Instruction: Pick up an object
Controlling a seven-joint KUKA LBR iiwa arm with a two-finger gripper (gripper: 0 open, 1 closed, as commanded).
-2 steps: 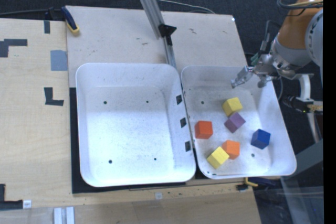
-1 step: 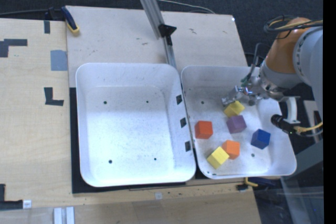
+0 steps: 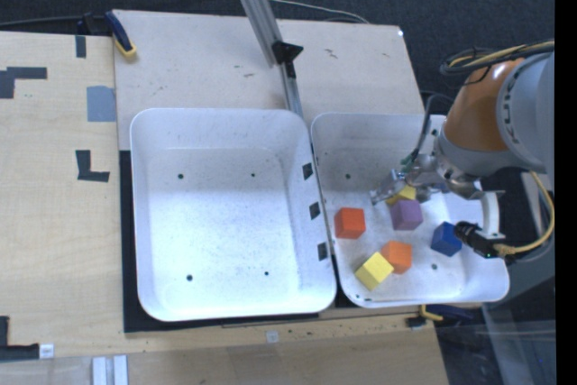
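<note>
Hand, grip state indeterminate, sits over purple block in right bin: descend squarely, avoiding neighbouring orange cube.

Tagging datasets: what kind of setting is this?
Likely a robotics lab grasping bench: two white bins on a taped plywood tabletop, coloured blocks as test objects, and an arm with a gripper reaching in.

Even, soft light (slightly grainy)
</note>
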